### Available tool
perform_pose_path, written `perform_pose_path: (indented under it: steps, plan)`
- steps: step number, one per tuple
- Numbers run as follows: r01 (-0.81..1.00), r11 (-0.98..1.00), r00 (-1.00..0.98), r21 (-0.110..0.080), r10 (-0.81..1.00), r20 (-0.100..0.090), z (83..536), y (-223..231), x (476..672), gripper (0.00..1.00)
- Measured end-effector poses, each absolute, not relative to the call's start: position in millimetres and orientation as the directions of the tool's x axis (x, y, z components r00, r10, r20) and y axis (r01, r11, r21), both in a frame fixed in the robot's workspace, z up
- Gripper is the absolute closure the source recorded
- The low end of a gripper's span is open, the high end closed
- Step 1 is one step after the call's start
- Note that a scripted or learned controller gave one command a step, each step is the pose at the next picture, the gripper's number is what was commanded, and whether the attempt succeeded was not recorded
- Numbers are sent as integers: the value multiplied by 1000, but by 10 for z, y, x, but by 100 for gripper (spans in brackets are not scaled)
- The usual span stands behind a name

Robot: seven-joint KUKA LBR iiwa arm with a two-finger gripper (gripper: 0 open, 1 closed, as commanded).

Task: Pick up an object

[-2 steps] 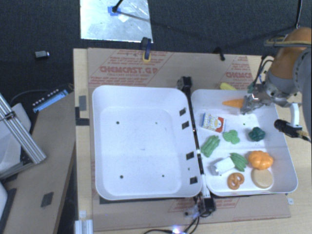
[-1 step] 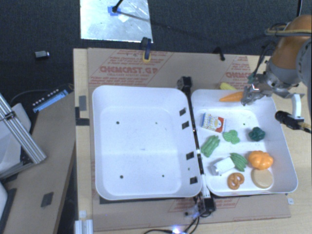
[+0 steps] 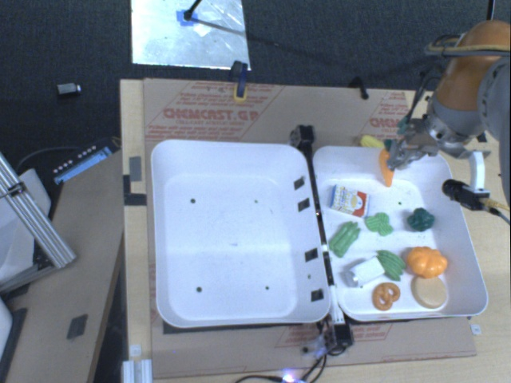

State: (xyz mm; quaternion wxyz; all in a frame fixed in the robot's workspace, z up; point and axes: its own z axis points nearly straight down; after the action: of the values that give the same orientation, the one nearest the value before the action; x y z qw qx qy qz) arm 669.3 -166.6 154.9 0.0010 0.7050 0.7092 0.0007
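Tool: your tool hangs over the far edge of the right bin; the orange carrot sits right at its tip, but you cannot tell whether it is open, closed, or gripping the carrot.
Arm: grey with an orange band, reaching in from the right.
Right bin contents: you have a small white carton with blue and red print, its lettering too small to read; a yellow piece at the far rim; green vegetables mid-bin; a dark green broccoli-like piece; an orange pumpkin-like piece; a pretzel; a pale round disc; a white block.
Left bin: white, beside the right one.
Writing: the cardboard under the bins on your counter reads "CHEMCAST GP" in red.
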Motion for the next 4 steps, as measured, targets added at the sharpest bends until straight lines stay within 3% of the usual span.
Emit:
perform_pose_path:
  steps: [1,2,3,4]
  plan:
    - [1000,5,-5,2,1000,-1,1543,-1558,6691,100]
    - [1000,6,-6,11,1000,-2,2301,-1470,6708,100]
    - [1000,6,-6,8,1000,-1,2752,-1341,6613,100]
    - [1000,3,-3,-18,1000,5,1066,-897,5914,100]
